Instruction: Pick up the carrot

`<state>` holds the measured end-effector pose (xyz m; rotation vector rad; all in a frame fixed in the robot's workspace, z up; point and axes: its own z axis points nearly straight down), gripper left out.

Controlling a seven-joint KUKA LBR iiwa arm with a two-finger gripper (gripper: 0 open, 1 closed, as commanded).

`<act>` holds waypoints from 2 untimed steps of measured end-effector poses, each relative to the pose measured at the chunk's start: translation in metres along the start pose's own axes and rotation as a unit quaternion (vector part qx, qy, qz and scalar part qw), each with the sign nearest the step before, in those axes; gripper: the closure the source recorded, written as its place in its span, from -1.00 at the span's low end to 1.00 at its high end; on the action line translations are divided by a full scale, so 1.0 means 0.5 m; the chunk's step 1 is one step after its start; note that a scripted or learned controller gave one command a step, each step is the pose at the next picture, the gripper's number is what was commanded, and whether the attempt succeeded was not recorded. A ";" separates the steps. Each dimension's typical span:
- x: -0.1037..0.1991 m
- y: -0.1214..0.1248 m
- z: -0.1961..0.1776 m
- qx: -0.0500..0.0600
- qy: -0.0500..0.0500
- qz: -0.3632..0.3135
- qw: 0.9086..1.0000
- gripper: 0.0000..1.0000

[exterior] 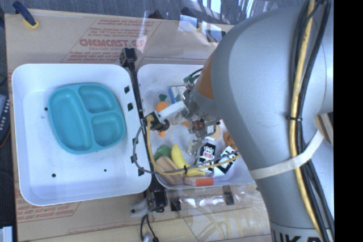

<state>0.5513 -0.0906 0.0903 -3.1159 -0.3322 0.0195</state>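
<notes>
Two shallow white plastic bins sit side by side across the middle of the frame, the left bin (22, 122) and the right bin (148, 77), and the left one bears one turquoise plastic plate with three compartments (86, 117). In the right bin, toward lower centre, lie one yellow banana-shaped toy (179, 156), one green rounded piece (163, 151) and two small orange pieces (163, 105) (161, 133); the remaining items there are too cluttered to count.
</notes>
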 end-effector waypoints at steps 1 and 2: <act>0.050 0.026 -0.003 0.000 0.003 0.000 1.000 -1.00; 0.010 0.012 0.000 0.000 0.000 -0.001 1.000 -1.00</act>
